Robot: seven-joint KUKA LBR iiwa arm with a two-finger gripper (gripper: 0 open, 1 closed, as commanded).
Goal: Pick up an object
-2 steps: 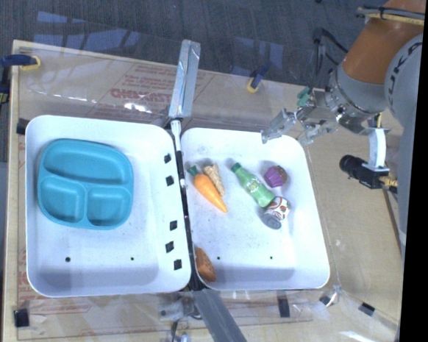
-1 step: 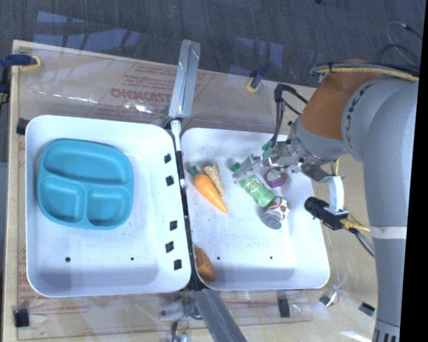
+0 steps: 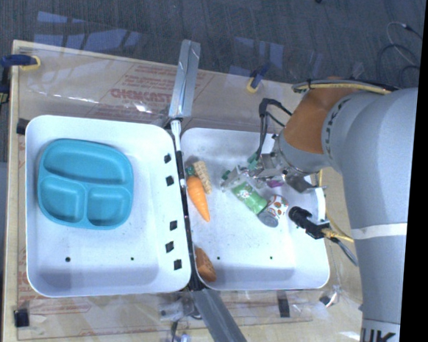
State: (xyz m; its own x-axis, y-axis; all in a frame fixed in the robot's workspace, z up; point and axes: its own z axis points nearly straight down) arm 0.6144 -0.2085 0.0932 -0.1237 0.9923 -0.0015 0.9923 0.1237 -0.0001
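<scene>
Carrot (image 3: 199, 196) and small clutter in the right bin (image 3: 305, 273), nothing lifted yet.

Orange and tapered, the carrot lies at the bin's left wall, beside a corn cob (image 3: 201, 175); a green-labelled can (image 3: 258, 203) sits centre-right in the frame, under the end effector (image 3: 267, 171). Whether that has clenched anything I cannot tell, so the pick looks undone.

White letters "UKA" are showing on the grey arm (image 3: 381, 290) at the lower right, cut off by the edge. Faded red print is running mirrored across the bench's clear sheet (image 3: 143, 87), unreadable.
</scene>
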